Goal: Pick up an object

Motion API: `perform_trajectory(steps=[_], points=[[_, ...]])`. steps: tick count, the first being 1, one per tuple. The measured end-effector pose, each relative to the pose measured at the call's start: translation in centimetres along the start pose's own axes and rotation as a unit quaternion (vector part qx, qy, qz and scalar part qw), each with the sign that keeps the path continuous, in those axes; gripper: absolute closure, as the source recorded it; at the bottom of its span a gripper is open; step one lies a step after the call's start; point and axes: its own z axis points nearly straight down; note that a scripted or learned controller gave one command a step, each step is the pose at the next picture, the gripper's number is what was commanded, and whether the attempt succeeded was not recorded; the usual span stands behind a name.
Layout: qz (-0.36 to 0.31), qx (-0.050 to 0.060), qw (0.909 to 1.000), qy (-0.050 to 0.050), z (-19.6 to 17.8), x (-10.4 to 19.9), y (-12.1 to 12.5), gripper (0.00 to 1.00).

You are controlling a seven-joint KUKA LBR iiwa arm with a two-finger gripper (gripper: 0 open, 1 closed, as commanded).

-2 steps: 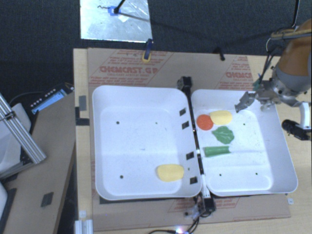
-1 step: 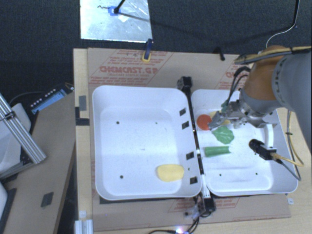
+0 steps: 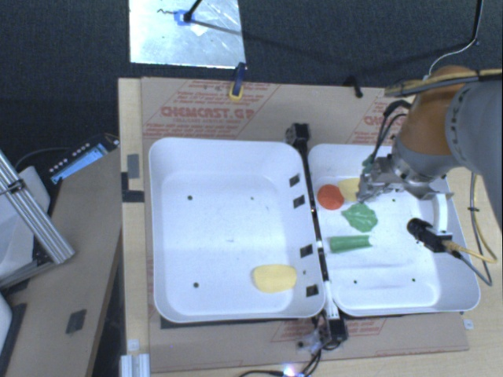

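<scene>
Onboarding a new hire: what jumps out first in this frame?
The grey arm with its orange band reaching in from the right, its gripper low over the right bin beside a red-orange piece and a leafy green piece. Then the lone yellow object near the front of the left bin.

Red lettering is showing on the brown cardboard sheet (image 3: 206, 107) lying under the two bins, reading roughly "CHEMCAST GP" along its far edge; more red print is peeking out at the sheet's right corner and near edge, too small to read.
</scene>
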Motion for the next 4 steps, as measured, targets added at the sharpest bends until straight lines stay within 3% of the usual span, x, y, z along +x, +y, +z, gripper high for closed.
perform_trajectory(steps=[1, 2, 3, 4], points=[[0.0, 0.002, 1.0, 0.0, 3.5, 2.6, -1.9, 1.0], [-0.001, -0.003, 1.0, -0.001, 3.2, 2.2, 6.5, 1.0], [-0.004, -0.003, 1.0, 0.002, -8.4, 14.7, 4.6, 1.0], [-0.001, 0.001, 1.0, 0.001, -6.5, 18.4, 5.2, 1.0]])
